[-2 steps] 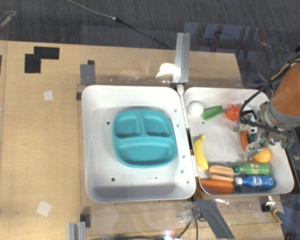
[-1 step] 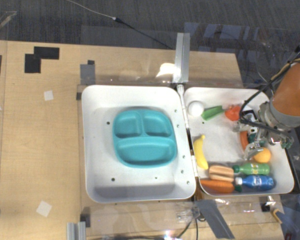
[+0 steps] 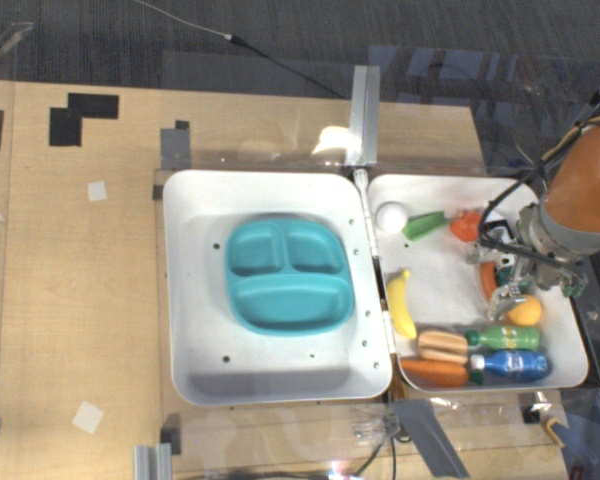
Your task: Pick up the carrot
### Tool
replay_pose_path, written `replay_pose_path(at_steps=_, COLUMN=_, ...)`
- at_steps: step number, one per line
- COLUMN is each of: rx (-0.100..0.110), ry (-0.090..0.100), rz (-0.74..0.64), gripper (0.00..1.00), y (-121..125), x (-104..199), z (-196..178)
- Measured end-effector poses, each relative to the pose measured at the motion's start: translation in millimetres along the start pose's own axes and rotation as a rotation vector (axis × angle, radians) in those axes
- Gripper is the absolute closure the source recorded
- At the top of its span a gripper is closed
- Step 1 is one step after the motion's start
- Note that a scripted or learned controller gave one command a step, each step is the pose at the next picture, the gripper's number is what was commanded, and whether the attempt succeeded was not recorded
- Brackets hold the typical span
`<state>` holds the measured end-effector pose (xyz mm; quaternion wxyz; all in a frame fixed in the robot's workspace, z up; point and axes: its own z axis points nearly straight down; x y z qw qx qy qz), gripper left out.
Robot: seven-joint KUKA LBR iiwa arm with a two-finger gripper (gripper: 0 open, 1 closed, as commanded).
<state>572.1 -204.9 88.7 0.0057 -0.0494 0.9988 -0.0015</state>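
Nearest us in the right bin we see the carrot lying along the front wall beside a hot dog and two bottles, while farther back the gripper hangs above an orange, its opening impossible for us to judge, with bare floor toward the banana.

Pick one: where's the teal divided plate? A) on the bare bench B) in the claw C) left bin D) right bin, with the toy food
C: the teal divided plate lies flat in the middle of the left bin, while the banana and the other toy food sit in the right bin.
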Motion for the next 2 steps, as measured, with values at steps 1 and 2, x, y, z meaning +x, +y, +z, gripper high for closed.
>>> replay_pose_path(at_steps=1, rx=0.0, ry=0.0, rz=0.0, gripper=0.0, y=0.0, x=0.0, z=0.0)
replay_pose_path(at_steps=2, rx=0.0, ry=0.0, rz=0.0, gripper=0.0, y=0.0, x=0.0, z=0.0)
